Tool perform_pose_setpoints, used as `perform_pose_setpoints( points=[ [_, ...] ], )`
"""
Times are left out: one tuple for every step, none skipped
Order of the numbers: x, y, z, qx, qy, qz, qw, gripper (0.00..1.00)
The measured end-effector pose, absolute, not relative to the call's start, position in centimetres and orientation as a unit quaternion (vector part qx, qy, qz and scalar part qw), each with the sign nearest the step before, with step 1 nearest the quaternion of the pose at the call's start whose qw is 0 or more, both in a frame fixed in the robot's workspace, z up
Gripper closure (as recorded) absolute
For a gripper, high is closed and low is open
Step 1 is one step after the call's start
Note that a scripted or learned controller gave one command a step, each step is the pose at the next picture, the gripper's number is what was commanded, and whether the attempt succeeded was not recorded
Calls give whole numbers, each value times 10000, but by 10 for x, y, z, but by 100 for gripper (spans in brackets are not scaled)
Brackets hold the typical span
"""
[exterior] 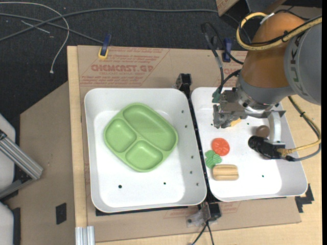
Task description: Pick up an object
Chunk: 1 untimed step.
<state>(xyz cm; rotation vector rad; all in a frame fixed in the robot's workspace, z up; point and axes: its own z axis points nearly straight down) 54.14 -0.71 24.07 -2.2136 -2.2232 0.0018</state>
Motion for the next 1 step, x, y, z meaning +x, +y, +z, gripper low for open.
perform_pose_setpoints(
  points=[
    [549, 50, 247, -7046, -7097, -14, 3, 100]
  ],
)
